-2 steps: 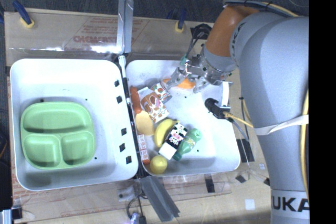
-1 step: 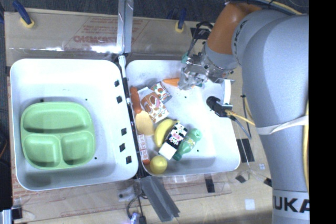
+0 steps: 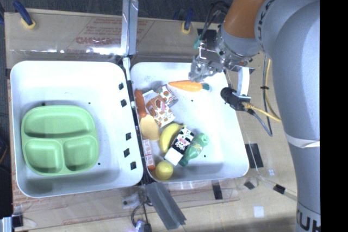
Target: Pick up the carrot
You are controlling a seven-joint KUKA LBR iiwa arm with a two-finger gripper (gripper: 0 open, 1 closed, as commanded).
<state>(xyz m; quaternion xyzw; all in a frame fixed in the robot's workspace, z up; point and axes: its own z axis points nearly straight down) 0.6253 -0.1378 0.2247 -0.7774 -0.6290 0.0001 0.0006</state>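
Carrot just below pincer

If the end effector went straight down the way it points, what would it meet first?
Probably the carrot: the end effector hangs just above its right end, near the green top. Depth is unclear from this slant, so it might meet the bin floor beside it.

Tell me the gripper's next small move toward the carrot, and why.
Probably a short drop onto the carrot: the gripper sits just above its green-tipped end, near the right bin's back wall, and the carrot lies apart from the other food.
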